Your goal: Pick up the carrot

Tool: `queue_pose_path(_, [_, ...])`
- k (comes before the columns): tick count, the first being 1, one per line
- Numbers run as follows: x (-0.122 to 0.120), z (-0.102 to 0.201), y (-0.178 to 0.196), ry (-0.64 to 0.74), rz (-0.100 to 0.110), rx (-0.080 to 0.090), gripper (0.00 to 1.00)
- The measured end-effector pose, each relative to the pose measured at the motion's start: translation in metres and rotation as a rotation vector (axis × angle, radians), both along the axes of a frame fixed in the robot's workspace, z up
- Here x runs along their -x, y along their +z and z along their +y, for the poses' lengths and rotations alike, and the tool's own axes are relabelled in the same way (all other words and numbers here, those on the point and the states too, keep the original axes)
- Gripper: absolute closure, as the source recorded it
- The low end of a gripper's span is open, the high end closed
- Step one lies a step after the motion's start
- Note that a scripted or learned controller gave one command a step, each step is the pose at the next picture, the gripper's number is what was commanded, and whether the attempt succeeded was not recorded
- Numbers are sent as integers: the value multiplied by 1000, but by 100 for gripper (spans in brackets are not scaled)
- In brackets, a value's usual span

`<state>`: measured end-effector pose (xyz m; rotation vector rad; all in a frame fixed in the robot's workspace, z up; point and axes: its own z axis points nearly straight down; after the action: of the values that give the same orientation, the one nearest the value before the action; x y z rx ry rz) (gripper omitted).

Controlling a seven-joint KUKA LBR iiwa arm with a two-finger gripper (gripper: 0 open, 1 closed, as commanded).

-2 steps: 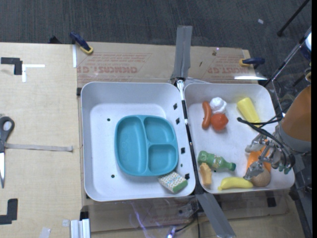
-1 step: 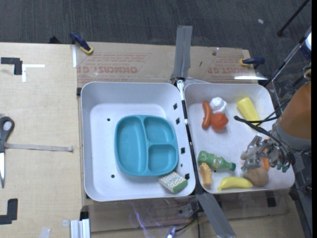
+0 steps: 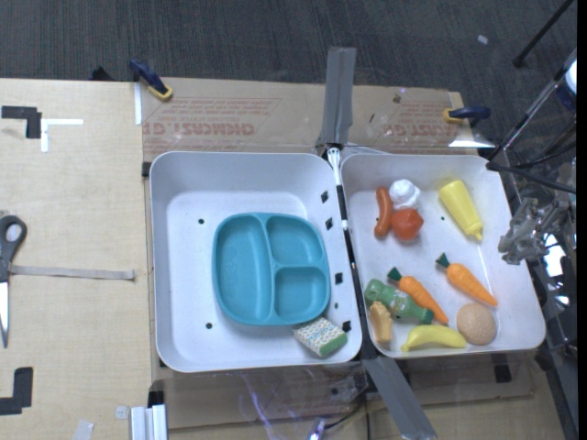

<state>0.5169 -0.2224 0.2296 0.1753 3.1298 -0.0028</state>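
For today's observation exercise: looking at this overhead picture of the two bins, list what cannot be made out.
- End effector, camera view: a blurred grey mass at the right bin's rim; open or shut unclear.
- Green toy: partly under a carrot; its kind unclear.
- Scissors: cut off by the left edge.

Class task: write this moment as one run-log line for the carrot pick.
stage: before pick | gripper: at right bin's right rim | carrots: two, lying in right bin, untouched | left bin: blue plate, sponge
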Motion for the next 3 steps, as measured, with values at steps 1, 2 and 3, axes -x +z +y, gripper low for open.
queue_pose_path(1, [0, 0, 0, 0, 0, 0, 0])
queue_pose_path(2, [18, 0, -125, 251, -1, 2, 0])
queue_pose_path(3, [15, 1, -115, 255, -6, 6, 100])
